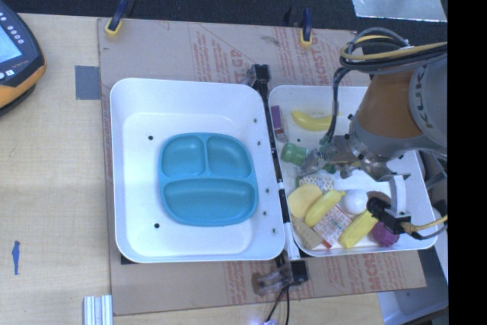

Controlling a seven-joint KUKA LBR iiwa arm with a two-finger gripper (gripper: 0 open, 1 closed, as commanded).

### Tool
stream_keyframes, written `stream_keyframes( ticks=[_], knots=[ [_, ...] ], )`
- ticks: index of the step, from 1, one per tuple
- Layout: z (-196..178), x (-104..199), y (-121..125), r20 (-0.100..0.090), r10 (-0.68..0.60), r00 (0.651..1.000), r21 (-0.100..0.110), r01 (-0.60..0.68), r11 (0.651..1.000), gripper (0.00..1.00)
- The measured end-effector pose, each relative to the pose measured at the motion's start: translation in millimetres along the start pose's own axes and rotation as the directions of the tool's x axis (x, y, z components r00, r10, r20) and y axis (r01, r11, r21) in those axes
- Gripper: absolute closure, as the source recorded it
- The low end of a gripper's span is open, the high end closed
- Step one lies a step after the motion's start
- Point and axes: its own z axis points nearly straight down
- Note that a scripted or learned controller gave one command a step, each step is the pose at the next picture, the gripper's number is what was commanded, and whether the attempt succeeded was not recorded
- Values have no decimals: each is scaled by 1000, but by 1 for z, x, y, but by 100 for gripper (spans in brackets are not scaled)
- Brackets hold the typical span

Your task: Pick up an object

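The right bin [415, 246] holds a jumble of small toy items: a yellow banana [310, 119] at the back, a green piece [293, 153], a purple stick [277, 122], yellow pieces [313, 202], a white egg [354, 202], a printed packet [332, 224], a yellow corn-like piece [358, 229] and a purple piece [385, 235]. My gripper [332, 160] hangs low over the middle of this bin, just right of the green piece and above a patterned item [316, 182]. The arm's grey and orange wrist covers the bin's right part.
The left bin [129, 164] holds a blue three-compartment plate [207, 179]. Clamps stand at the board's back edge [306, 25]. A yellow and black pendant [15, 49] lies at the far left. Cables loop over the arm [380, 46].
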Motion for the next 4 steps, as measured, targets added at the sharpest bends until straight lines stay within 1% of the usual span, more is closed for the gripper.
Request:
stream_keyframes(
  ticks=[1, 2, 3, 4],
  knots=[
    [11, -19, 48, 4, -1, 1000, -16, 1, 1000, 0],
    [-3, -4, 83, 15, 1, 1000, 15, -2, 1000, 0],
    [15, -11, 103, 15, 7, 1000, 15, -8, 1000, 0],
    [11, -57, 108, 1, 4, 1000, 2, -4, 1000, 0]
  ],
)
